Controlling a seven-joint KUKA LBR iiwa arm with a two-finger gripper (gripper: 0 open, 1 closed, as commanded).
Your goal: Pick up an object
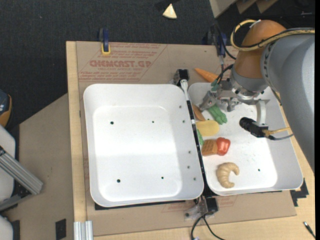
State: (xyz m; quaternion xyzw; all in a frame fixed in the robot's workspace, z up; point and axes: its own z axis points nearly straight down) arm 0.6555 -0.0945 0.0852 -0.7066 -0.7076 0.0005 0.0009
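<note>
Grey arm [292, 79]; orange band [257, 46]; yellow cable [240, 31]; metal end effector [220, 100].

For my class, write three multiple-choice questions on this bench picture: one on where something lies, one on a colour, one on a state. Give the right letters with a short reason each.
1. Where does the croissant lie?
A. in the right bin
B. in the left bin
C. on the cardboard

2. What colour is the toy nearest the gripper?
A. blue
B. green
C. black

3. How does the arm stand?
A. parked off the bench
B. over the left bin
C. reaching down into the right bin

Answers: 1 A, the croissant sits near the front of the right bin. 2 B, the green vegetable lies just under the gripper. 3 C, the wrist is low over the right bin's far end, not the left bin.
</note>
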